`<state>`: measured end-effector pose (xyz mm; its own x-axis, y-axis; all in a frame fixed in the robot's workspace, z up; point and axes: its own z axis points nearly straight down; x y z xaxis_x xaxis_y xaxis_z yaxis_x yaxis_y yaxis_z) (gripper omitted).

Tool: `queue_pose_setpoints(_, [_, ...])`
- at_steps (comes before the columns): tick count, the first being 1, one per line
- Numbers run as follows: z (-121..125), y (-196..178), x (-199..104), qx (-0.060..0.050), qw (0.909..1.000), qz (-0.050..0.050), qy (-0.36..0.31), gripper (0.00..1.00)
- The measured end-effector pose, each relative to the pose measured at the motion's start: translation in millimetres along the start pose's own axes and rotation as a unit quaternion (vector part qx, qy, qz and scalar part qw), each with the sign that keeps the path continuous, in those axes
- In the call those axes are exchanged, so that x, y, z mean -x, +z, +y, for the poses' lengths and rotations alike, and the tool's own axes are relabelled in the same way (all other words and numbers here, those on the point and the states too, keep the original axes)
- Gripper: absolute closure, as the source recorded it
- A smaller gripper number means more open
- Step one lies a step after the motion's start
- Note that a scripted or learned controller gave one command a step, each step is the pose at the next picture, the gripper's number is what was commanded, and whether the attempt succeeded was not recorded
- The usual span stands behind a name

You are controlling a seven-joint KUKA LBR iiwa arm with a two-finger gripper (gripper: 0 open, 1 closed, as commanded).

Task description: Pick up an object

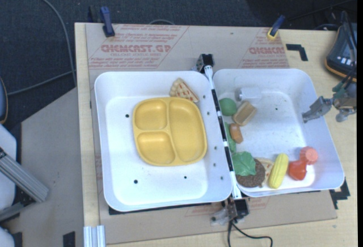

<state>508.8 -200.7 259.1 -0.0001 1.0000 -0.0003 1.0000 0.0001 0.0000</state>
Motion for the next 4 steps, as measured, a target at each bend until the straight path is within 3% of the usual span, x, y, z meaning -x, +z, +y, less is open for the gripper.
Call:
queue_pose_setpoints(1, [85.9, 96.7, -47.3, 0.000, 1.0000, 0.000, 0.000, 0.00])
queue_pose_setpoints(2, [98.8, 170.6, -106.9, 0.003, 1.0000, 0.000, 0.000, 0.00])
queue_pose_setpoints(4, [24.5, 174.8, -106.5, -0.001, 1.0000, 0.001, 0.001, 0.00])
